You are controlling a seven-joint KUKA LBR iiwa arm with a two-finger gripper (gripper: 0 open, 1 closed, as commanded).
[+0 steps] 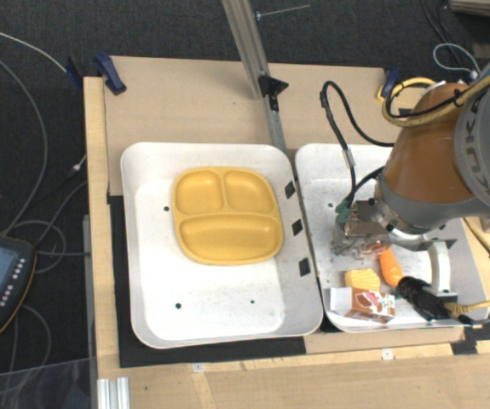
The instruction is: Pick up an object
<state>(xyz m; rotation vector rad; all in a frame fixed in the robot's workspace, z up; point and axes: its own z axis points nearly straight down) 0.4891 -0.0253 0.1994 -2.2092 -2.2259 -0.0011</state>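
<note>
Your tool (360, 233) sits low in the middle of the right bin (319, 192), with the grey and orange arm (432, 160) reaching in from 3 o'clock and covering much of that bin. You cannot tell from this angle whether the tool is open or closed, and nothing can be seen held in it.

Three things lie close to it in the same bin. An orange piece (389, 268) lies at about 5 o'clock from the tool, just beside it. A yellow block (362, 278) sits at 6 o'clock, next to the orange piece. A white and brown packet (369, 303) lies beyond the block, near the bin's 6 o'clock rim.

At 9 o'clock on the bench (185, 100), the left bin (219, 301) holds a yellow divided plate (227, 216), well apart from the tool.
</note>
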